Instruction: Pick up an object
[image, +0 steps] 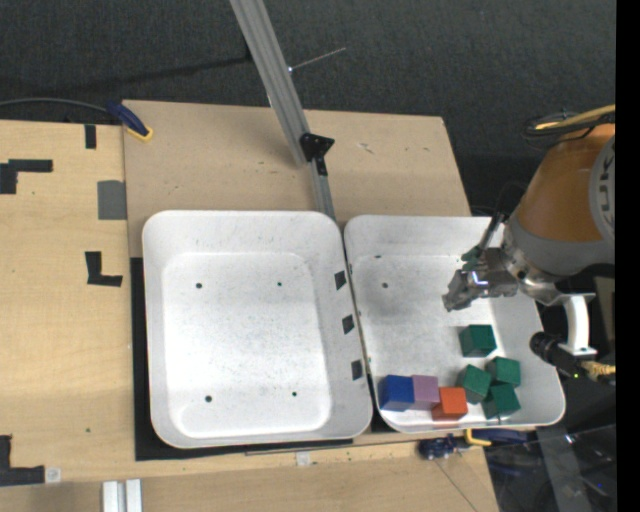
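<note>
My gripper (462, 291) hangs over the right bin (400, 250), toward its right side, below the orange band of the arm. A green block (478, 339) lies just below it, apart from it. Along the bin's front edge sit a blue block (397, 391), a lilac block (425, 388) and an orange block (452, 402). More green blocks (497, 385) cluster in the front right corner. Nothing shows between the gripper's fingers.
The left bin (245, 325) adjoins the right one on the wooden bench. A grey metal bar (285, 85) slants down from the top to the seam between the bins. Black tape marks lie on the bench at far left.
</note>
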